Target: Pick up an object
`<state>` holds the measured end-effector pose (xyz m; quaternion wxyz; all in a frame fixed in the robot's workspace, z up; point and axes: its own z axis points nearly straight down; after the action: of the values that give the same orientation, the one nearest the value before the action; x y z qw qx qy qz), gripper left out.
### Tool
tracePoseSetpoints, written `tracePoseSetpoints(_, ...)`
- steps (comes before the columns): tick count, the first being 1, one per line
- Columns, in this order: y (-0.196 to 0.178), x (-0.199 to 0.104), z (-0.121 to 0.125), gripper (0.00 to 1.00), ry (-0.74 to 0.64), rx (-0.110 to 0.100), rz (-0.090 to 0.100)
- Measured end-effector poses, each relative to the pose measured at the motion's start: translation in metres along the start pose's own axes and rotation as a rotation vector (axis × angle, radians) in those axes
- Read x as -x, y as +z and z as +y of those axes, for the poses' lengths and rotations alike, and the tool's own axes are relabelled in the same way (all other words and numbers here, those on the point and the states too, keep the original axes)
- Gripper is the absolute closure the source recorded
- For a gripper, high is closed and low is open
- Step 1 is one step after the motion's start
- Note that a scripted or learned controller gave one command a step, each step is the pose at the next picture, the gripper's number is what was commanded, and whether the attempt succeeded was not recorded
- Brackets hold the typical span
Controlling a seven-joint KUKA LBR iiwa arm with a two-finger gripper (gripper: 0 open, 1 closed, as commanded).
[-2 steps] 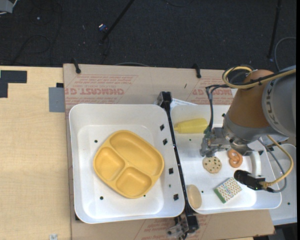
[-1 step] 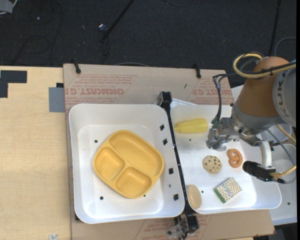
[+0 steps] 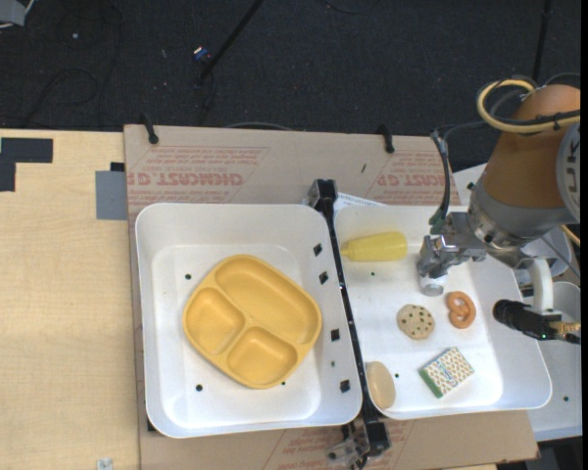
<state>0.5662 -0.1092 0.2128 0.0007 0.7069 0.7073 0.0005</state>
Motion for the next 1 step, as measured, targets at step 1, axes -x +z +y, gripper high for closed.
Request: tracePoseSetpoints(1,0.0043,-0.0590,0.0065,1.00,-0.005,-0.004,0.003)
